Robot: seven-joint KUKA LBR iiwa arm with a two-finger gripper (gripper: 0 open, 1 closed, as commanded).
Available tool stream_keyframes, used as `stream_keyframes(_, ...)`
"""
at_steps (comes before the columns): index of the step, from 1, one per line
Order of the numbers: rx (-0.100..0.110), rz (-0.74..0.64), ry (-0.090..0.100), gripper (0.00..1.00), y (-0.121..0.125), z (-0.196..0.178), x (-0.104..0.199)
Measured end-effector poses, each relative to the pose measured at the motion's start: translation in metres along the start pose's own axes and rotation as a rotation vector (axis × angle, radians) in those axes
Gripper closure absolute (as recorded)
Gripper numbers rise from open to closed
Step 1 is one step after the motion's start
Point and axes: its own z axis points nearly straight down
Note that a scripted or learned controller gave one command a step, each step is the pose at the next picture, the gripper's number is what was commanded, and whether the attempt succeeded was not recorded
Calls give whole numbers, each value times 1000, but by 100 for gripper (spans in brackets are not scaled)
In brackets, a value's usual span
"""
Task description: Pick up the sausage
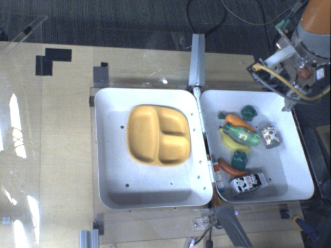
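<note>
Camera view puts the sausage (231,168) at the near left of the right bin (302,177), wedged between a milk carton (248,182) and a green toy (239,160), so the pincer (302,81), whose spread cannot be told while it hangs over the far right corner, could catch a neighbour instead.

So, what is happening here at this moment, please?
A grey robot arm with an orange band is meant to pick up the sausage. Its gripper sits at the upper right edge of the right bin, apart from the food. The sausage lies untouched near the bin's lower left, between a green piece and a small carton. A carrot, a green bottle and a small can lie higher up. The left bin holds a yellow divided tray.
</note>
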Motion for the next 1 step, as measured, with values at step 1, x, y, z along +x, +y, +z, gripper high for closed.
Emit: stream_keyframes(1,4,-185,-3,0,-50,123,-88)
